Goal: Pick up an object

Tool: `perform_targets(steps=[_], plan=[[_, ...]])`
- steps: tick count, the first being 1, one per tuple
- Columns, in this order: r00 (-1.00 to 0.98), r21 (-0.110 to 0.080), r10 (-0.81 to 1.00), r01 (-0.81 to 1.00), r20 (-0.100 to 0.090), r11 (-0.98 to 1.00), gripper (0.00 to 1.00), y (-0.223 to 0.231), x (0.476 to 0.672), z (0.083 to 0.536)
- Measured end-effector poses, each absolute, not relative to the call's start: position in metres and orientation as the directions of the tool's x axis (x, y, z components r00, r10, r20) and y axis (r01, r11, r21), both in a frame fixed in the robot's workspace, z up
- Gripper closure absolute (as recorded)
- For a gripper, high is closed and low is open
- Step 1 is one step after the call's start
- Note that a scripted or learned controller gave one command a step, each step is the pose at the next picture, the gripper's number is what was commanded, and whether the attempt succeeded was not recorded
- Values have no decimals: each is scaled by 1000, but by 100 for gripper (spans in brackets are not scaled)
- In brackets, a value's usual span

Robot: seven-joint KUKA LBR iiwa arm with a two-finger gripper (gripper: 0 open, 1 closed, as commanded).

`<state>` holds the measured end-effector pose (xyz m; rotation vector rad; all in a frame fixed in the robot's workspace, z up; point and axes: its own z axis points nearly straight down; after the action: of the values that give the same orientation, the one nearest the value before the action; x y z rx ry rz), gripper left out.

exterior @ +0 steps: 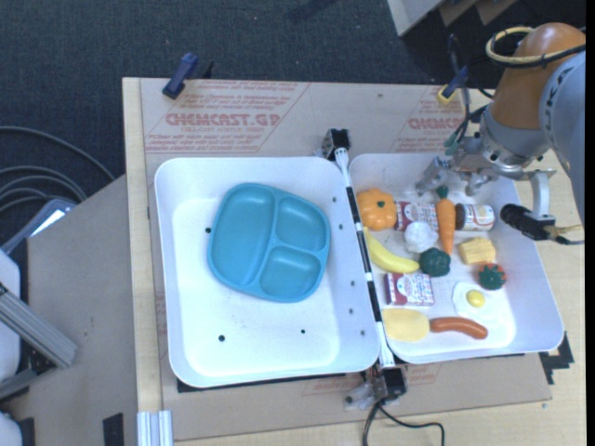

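Observation:
The right bin (544, 282) holds several toy foods: an orange pumpkin (376, 209), a carrot (446, 227), a banana (389, 255), a white bulb (420, 236), a green broccoli (434, 263), a cheese block (477, 250), a fried egg (471, 297) and a sausage (457, 327). My gripper (455, 177) hangs over the far end of this bin, just beyond the carrot's top. Its fingers (431, 174) stand spread apart, open, with nothing between them.
A blue divided plate (270, 242) lies in the left bin (177, 249). A red-and-white packet (409, 290), a yellow piece (406, 323) and a small red fruit (491, 276) crowd the right bin's near half. A black clamp (337, 141) sits at the bins' far junction.

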<state>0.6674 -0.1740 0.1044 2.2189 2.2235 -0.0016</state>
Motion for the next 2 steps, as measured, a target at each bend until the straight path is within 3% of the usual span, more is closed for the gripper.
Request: perform_targets(steps=[1, 2], plan=[[-1, -4, 1000, 1000, 1, 1, 0, -166, 666, 84], [-1, -2, 1000, 1000, 0, 1, 100, -167, 667, 95]])
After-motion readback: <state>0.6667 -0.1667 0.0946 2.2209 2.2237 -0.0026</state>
